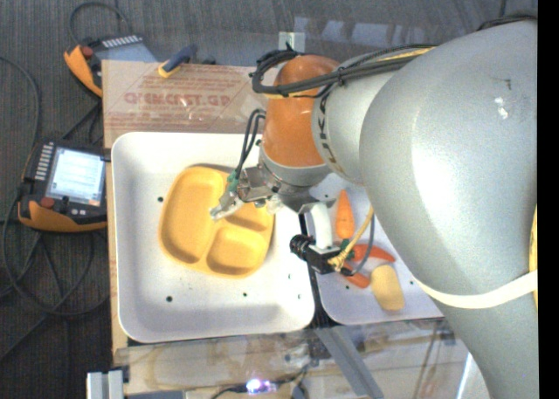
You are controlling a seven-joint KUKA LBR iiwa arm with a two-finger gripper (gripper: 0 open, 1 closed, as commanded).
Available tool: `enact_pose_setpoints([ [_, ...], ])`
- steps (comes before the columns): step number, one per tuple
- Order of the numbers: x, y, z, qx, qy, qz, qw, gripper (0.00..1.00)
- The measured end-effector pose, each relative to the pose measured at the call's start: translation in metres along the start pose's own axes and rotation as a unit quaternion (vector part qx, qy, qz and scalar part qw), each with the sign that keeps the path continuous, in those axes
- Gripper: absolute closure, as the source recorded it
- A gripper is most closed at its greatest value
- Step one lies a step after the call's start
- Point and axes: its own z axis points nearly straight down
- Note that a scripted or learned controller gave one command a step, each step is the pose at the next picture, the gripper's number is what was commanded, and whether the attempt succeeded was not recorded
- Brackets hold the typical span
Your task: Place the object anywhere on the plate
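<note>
A yellow plate [208, 230] with divided sections lies in the left white bin [140, 301]. My gripper [231, 200] hangs over the plate's upper right part, under the orange band of the wrist [295, 131]. A small green spot shows on the gripper near its tip, and I cannot make out any object in it. In the right bin [417, 308] lie an orange carrot [345, 214], a red-orange piece [370, 257] and a pale yellow potato-like object [388, 288].
The big grey arm [445, 179] covers most of the right bin. A black cable fitting [307, 249] hangs over the wall between the bins. A cardboard sheet [179, 100] lies behind the left bin, and a teach pendant [70, 183] sits to the left on the floor.
</note>
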Motion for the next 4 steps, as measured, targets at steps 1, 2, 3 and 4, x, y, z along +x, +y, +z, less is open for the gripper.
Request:
enact_pose_setpoints([
  [1, -0.0013, -0.0006, -0.0077, 0.002, 0.0, 0.001, 1.0, 1.0],
  [2, -0.0012, -0.0006, -0.0076, 0.002, 0.0, 0.001, 1.0, 0.0],
  [3, -0.0028, -0.0011, -0.0153, 0.004, 0.0, 0.002, 1.0, 1.0],
  [4, -0.0027, -0.0012, -0.0151, 0.004, 0.0, 0.002, 1.0, 0.0],
])
